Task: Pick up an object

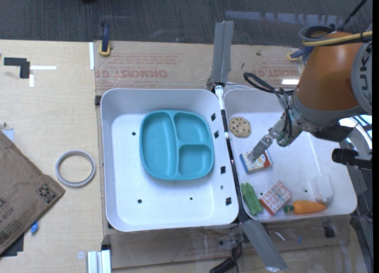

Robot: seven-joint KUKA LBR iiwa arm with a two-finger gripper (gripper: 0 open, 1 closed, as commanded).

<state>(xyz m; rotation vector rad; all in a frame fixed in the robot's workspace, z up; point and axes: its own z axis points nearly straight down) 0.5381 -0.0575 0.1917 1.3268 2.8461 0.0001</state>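
— Where is your claw right now?

— My claw is down in the right bin, near its left wall. The tips sit right at a small box with red, white and blue print. I cannot tell whether my fingers are apart or together from this angle, nor whether they have the box between them.

— What else lies in that bin?

— A cookie sits just above the box, close to the divider. Along the near edge there is a green thing at the left, then a red-and-white carton lying tilted, and a carrot touching its right corner. A pale, clear thing rests near the carrot, too faint to identify.

— And the left bin?

— The left bin holds a blue tray with three compartments, lying flat around the middle.

— Anything on the bench?

— A tape ring lies left of the bins, with a cardboard piece beside it.
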